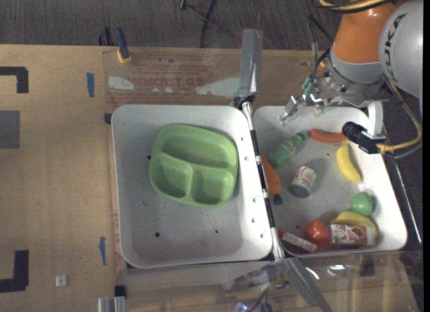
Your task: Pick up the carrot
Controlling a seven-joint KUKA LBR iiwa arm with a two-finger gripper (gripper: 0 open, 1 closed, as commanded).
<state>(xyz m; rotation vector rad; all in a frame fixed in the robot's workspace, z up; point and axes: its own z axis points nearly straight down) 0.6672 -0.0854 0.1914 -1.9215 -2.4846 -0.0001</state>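
The gripper (295, 110) hangs over the far left corner of the right bin (396, 237), and whether its fingers are spread or pressed together I cannot tell from up here; nothing shows between them. The carrot (271, 177) lies nearer the camera and a little to the left of that spot, tucked against the right bin's left wall, just beside the divide with the left bin (127, 189). Its long axis runs along that wall, far to near, dark tip at the near end. A green bottle (287, 149) sits between the gripper and the carrot, a small can (304, 180) just to the carrot's right. My read: the reach must come toward the near edge, hugging that wall, fingers closing across the carrot's width. The arm (376, 28) leans in from the far right corner of the counter, orange band above the wrist, tool pointing down and leftward.
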